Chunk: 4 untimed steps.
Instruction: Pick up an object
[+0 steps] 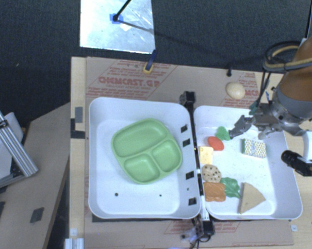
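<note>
1. The gripper (251,126) hangs over the upper part of the right bin (286,204), at about 1 o'clock of that bin's middle, with the grey arm (301,99) reaching in from 3 o'clock. Two dark fingers splay out, one toward 8 o'clock, one toward 5 o'clock, so it looks spread apart, with nothing between them.
2. Nearest candidate: the green leafy piece (222,133), just beside the leftward finger at about 8 o'clock from the gripper. The orange-red piece (215,143) lies touching it, a little farther along the same line.
3. The patterned white block (254,148) sits near the gripper at 6 o'clock, its long axis running roughly 9 to 3.
4. Farther out, down the bin's left wall toward 7 o'clock: a yellow slab (205,156), a cookie (211,173), an orange-brown cracker (214,191), a second green piece (230,187) and a tan wedge (251,198).
5. Judgement: the short move is down and slightly toward 8 o'clock or 6 o'clock; nothing is yet grasped.
6. The left bin (101,196) holds a green divided plate (147,151).
</note>
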Each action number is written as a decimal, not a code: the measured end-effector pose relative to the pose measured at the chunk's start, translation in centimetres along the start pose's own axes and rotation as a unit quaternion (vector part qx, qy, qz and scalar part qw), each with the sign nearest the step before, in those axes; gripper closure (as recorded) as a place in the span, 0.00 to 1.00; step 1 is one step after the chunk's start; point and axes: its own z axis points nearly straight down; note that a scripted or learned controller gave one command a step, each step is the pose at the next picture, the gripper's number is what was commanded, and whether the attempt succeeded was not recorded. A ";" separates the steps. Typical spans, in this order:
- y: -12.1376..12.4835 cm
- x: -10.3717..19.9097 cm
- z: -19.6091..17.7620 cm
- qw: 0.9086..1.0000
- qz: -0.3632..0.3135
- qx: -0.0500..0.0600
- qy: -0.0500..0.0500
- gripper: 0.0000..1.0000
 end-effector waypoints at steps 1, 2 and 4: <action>0.2 0.0 -0.5 1.000 -0.001 -0.005 -0.001 0.00; 0.2 0.9 5.4 1.000 0.000 -0.003 0.000 0.00; 1.3 0.4 17.0 1.000 0.001 -0.006 0.000 0.00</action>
